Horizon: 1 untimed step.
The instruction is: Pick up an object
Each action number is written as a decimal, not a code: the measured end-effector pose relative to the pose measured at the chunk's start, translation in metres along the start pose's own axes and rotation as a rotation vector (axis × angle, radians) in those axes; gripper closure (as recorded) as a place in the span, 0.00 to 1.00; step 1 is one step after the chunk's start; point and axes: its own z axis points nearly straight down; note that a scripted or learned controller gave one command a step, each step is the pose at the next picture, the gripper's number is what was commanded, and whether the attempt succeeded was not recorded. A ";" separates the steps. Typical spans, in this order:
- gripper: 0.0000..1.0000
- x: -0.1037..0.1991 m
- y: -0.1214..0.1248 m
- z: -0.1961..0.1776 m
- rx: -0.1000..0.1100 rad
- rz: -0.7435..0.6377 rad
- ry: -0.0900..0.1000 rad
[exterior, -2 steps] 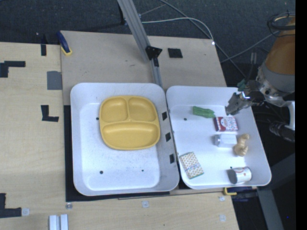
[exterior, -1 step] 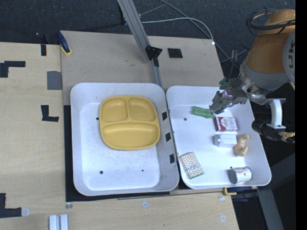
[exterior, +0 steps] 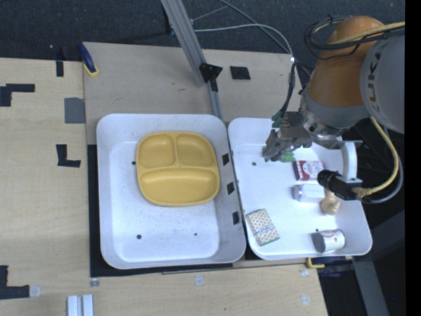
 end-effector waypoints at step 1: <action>1.00 0.056 -0.004 0.019 0.002 0.000 0.000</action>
